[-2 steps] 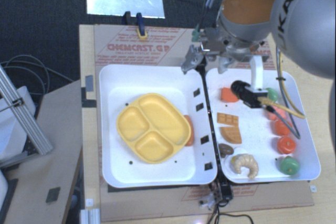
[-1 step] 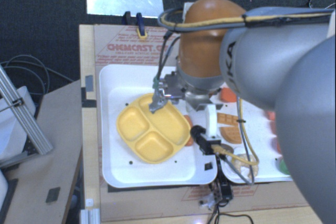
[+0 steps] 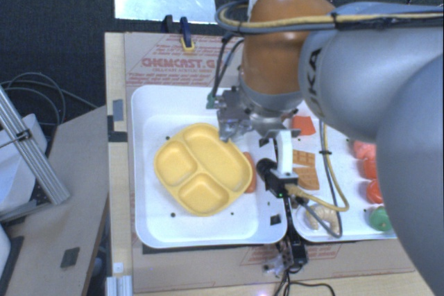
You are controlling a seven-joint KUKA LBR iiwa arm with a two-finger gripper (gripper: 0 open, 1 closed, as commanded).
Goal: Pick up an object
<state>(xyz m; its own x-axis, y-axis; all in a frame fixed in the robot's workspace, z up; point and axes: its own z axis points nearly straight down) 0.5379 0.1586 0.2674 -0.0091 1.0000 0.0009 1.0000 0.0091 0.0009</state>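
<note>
Yellow, three-compartment plastic tray (image 3: 202, 177) lies in the left white bin (image 3: 149, 218); the hand (image 3: 232, 128) hangs at its rim, finger state untellable. Best pinch the rim squarely.

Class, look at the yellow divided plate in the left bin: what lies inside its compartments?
The yellow plate shows three bare compartments. The arm covers its upper right edge, so anything there is hidden.

Yellow tray (image 3: 202, 168), white bin (image 3: 149, 218), orange waffle (image 3: 306, 168)
</note>
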